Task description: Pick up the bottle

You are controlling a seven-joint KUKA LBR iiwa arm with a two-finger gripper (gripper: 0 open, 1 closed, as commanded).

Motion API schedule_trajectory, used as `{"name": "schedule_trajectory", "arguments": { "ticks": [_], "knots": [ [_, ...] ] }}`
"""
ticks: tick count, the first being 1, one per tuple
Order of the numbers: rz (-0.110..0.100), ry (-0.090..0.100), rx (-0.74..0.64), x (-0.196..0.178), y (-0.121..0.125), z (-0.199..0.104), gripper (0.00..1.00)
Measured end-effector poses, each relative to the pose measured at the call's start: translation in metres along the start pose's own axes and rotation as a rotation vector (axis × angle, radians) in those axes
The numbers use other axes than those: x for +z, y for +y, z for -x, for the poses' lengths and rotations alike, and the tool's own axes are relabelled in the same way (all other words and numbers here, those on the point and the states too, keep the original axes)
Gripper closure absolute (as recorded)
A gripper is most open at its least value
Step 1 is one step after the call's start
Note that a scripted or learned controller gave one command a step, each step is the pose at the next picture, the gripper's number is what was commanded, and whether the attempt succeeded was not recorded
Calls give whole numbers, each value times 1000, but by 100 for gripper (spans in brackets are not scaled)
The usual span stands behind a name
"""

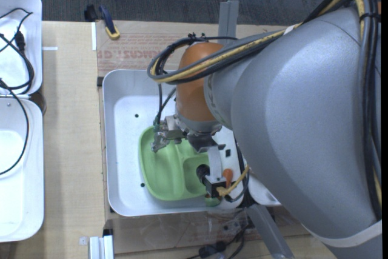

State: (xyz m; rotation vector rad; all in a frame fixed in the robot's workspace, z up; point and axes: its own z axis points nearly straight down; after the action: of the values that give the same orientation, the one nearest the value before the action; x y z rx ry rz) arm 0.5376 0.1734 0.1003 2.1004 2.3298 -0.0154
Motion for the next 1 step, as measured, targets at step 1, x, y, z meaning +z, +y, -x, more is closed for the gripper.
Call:
{"name": "schedule_trajectory", "arguments": {
  "ticks": [1],
  "knots": [
    [-3, -2, 0, -8, 0, 2, 100]
  ]
}}
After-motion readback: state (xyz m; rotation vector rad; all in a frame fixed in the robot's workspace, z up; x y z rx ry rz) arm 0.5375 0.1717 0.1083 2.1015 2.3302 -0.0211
